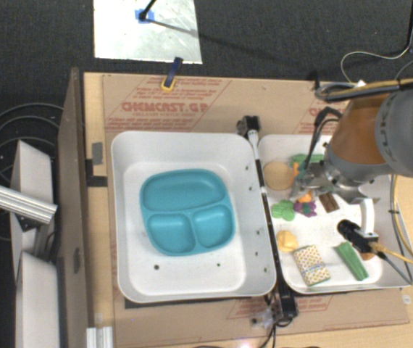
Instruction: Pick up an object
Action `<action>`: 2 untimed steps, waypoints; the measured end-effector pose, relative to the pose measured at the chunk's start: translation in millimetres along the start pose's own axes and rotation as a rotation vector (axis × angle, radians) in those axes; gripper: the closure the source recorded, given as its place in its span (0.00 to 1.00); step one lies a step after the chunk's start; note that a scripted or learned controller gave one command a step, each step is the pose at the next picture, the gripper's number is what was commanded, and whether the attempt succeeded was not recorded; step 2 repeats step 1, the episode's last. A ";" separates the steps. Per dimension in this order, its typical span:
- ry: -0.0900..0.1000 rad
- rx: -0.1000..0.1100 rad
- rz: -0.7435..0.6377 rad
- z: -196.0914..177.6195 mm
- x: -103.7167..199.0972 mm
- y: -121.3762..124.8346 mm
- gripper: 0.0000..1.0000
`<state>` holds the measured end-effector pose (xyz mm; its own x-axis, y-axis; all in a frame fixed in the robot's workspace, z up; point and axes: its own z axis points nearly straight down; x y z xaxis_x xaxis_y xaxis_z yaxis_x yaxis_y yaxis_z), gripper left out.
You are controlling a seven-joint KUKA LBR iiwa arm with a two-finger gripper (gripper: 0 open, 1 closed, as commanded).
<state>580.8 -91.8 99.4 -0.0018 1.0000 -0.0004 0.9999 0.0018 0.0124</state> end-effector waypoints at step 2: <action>0.003 0.004 -0.010 -90.4 77.6 5.2 1.00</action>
